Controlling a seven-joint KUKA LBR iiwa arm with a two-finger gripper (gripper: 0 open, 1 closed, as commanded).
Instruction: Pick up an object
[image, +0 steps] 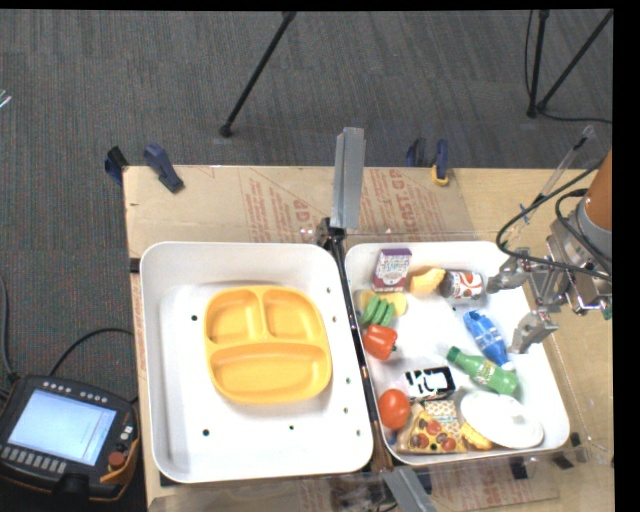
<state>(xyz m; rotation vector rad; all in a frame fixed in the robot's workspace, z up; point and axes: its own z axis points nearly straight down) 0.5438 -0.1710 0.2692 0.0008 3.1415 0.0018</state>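
gripper (522, 303): hung over the right bin's right edge — fingers spread apart, nothing between them
arm (592, 225): came in from the right, orange band at the frame edge
nearest objects: blue bottle (486, 335) just left of the lower finger; green bottle (484, 370) below it, lying on its side
right bin (556, 395): also held a soda can (462, 285), purple carton (393, 268), red pepper (380, 341), tomato (393, 408), pizza slice (430, 430), white plate (501, 419) — all resting on the bin floor
left bin (165, 300): yellow divided tray (268, 343) near centre
floor, lower left: teach pendant (65, 430)
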